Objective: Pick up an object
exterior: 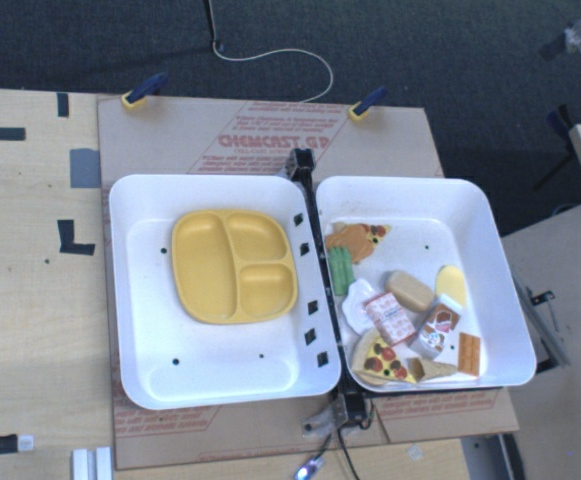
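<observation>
The tan bread-roll toy [410, 291] lies near the middle of the right bin [490, 213], touching a small printed packet [390, 316] and just beside a yellow piece [452, 285]; it looks light, stiff and smooth, best pinched across its short width. The pizza slice [382, 358] lies flat and would be harder. The gripper's jaws cannot be judged here. The left bin [130, 218] holds a yellow divided plate [235, 265].

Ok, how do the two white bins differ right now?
The left bin holds a single item, a yellow divided plate lying flat near its middle; the right bin holds a heap of small toy foods, among them a pizza slice, crowded toward its near left side. Both bins are shallow, white and side by side.
</observation>
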Controlling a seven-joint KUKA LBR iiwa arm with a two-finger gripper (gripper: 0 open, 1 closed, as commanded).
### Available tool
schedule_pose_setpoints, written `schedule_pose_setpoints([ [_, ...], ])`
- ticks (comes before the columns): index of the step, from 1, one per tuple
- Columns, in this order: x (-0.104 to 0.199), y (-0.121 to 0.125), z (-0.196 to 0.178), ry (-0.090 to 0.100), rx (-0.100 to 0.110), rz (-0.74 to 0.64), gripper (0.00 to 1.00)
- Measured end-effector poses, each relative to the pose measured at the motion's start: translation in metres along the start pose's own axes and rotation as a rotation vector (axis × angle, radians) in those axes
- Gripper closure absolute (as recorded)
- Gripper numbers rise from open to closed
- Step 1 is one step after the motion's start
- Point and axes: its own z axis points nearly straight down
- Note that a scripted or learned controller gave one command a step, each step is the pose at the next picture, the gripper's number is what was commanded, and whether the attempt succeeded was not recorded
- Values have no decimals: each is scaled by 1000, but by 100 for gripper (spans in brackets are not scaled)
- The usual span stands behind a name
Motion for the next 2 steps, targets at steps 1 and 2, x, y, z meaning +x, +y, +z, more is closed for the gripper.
schedule_pose_setpoints([
  [1,-1,-45,104,9,28,7,100],
  [2,5,1,0,1,7,1,100],
])
